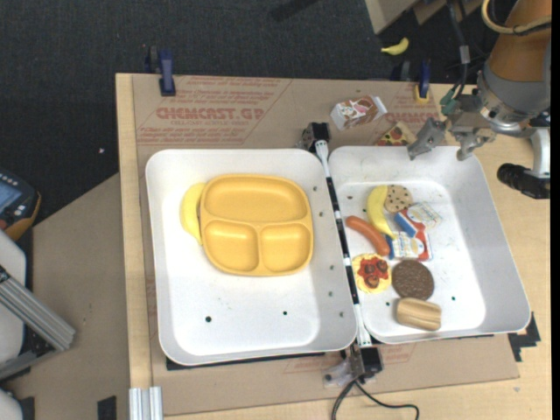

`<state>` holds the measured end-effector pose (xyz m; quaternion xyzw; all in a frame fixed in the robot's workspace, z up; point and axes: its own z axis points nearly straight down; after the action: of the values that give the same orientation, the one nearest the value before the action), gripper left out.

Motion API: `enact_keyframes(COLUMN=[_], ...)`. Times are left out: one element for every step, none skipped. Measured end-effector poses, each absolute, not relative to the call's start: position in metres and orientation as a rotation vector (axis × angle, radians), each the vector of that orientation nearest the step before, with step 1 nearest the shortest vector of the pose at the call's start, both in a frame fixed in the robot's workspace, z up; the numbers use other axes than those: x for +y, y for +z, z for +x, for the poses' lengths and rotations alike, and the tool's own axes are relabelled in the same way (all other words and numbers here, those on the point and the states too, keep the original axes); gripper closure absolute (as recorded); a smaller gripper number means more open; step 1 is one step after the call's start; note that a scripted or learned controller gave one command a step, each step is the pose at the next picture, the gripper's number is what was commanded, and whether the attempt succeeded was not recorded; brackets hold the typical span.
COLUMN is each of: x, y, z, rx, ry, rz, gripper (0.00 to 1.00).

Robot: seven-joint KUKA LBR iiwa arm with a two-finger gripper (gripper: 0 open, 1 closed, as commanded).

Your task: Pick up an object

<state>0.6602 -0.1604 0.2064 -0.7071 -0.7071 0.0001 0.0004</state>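
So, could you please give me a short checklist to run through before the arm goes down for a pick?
1. Gripper over right bin: not ok, it hangs over the bin's far rim.
2. Fingers empty and apart: ok.
3. Toys within the bin: ok; hot dog, cookie and bread roll lie there.
4. Target standing free: ok for the bread roll; the hot dog touches the banana.
5. Yellow tray clear of the path: ok, it sits in the left bin.
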Motion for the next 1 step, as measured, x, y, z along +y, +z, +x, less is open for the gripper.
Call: enact_keyframes(x=[-0.0993], y=[0.1314], z=[0.5869], rx=[-2.215], ry=[0.009], rz=[-2.208], gripper=[0.0])
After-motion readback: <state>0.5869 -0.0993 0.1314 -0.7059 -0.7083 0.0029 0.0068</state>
